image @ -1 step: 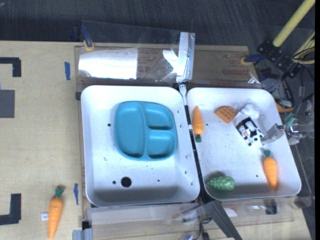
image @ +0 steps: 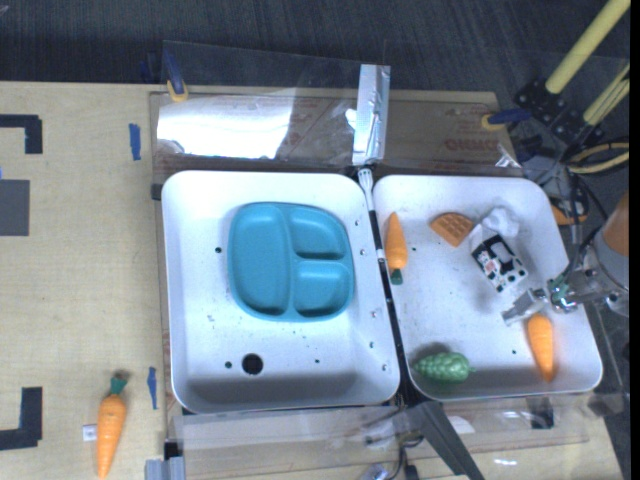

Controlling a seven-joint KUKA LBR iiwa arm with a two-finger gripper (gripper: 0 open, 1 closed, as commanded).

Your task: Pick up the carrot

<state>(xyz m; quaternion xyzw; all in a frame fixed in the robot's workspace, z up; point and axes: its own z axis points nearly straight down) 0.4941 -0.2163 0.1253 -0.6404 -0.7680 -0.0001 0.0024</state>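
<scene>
From my seat, the left bin [image: 190,268] holds a blue tray [image: 290,260]; the right bin [image: 460,393] has one carrot [image: 396,245] upright by the divider. Another carrot [image: 541,344] lies just below the gripper [image: 540,300], long axis running away from it. I cannot tell the gripper's state; it is blurred against the rim.

Two white bins [image: 190,298] are counted. Three carrots [image: 395,243] are present: two in the right bin, one on the bench. One blue tray [image: 290,260], one green vegetable [image: 442,366] are counted.
</scene>
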